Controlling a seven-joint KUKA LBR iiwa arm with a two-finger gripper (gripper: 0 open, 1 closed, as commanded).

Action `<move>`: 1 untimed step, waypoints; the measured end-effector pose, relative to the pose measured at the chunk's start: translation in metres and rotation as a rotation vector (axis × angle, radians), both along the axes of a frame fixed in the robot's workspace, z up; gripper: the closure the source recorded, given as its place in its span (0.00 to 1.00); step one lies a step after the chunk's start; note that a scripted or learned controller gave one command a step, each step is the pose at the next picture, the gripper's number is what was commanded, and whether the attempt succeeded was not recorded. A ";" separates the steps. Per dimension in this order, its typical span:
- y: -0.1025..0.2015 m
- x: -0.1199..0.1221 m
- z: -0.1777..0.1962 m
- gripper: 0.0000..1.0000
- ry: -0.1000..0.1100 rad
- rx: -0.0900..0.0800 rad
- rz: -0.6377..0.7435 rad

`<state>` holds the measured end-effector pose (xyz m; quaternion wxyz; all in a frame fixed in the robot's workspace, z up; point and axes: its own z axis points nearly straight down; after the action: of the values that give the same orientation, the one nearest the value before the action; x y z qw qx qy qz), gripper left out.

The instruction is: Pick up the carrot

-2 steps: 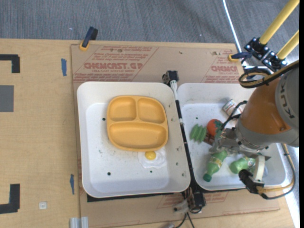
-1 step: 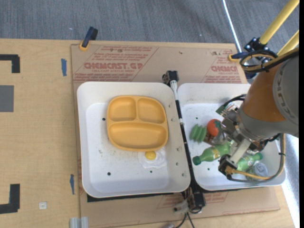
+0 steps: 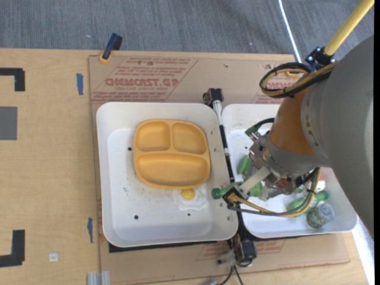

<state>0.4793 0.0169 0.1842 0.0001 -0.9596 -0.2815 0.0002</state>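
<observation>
No carrot could be made out; it was presumably hidden under the arm in the right bin (image 3: 347, 221). The gripper (image 3: 237, 193) was lowered at that bin's left wall, its state impossible to tell. No lift was confirmed

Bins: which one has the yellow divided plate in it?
The left bin. The yellow plate sits in it beside a toy fried egg; the right bin holds green items under the arm.
</observation>
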 end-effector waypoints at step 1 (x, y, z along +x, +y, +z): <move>0.021 0.019 0.000 1.00 0.002 0.000 -0.272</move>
<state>0.4980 0.0379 0.1843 0.0004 -0.9889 -0.1489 0.0009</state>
